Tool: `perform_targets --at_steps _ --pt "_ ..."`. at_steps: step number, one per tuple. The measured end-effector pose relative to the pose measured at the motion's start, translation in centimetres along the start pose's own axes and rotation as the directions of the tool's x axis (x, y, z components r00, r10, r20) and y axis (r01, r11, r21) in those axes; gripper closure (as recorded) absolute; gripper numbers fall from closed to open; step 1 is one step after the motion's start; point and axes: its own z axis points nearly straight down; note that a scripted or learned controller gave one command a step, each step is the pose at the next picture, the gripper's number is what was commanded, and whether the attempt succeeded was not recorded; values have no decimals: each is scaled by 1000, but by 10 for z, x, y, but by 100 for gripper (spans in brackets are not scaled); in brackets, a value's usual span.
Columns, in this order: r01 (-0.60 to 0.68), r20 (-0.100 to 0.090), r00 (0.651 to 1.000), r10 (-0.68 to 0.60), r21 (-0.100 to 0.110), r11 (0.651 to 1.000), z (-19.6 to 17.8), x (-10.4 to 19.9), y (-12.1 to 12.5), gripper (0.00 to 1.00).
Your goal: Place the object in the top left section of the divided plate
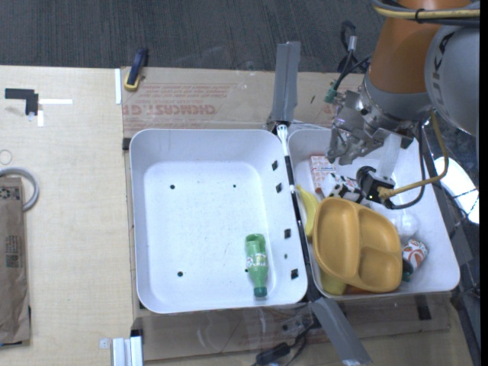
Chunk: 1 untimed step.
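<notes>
A robotics lab: a grey-and-orange industrial arm over two white bins on a plywood bench, dark carpet behind.

Bottle in the left bin; divided plate in the right bin, pincer above its far end.

Green bottle in left bin, yellow divided plate in right bin

Lying in the left white bin, near its lower right corner: a green bottle. Resting on the bench at far left: a brown paper bag (partly cut off), plus a yellow-and-blue tool farther up
</notes>
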Motion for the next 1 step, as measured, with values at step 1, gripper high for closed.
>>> perform_targets --at_steps 1 --pt "-209 0 978 209 3 978 83 -24 -60 100"
